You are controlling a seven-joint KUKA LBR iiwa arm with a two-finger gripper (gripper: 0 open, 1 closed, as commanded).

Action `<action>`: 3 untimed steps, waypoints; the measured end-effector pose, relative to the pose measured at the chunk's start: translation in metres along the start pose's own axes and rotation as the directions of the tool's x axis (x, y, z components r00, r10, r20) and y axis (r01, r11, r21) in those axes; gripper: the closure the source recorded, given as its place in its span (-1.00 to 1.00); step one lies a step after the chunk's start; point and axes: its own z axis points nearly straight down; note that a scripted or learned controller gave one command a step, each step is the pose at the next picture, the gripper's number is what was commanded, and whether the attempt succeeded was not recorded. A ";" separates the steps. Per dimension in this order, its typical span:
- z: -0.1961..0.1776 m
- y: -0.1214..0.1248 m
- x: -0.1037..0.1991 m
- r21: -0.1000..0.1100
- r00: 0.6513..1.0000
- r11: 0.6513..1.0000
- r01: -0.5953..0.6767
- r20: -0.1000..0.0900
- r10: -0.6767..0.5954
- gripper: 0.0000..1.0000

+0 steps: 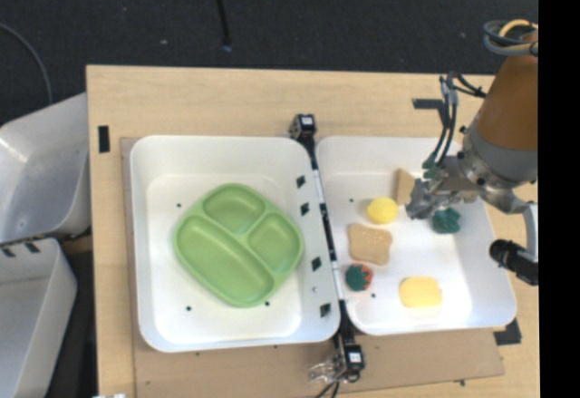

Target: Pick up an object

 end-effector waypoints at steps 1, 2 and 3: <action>-0.005 0.007 0.054 -0.003 1.000 1.000 0.000 0.001 0.000 1.00; -0.005 0.008 0.108 0.000 1.000 1.000 0.000 0.000 0.000 1.00; 0.001 0.018 0.165 -0.001 1.000 1.000 0.000 0.000 0.000 1.00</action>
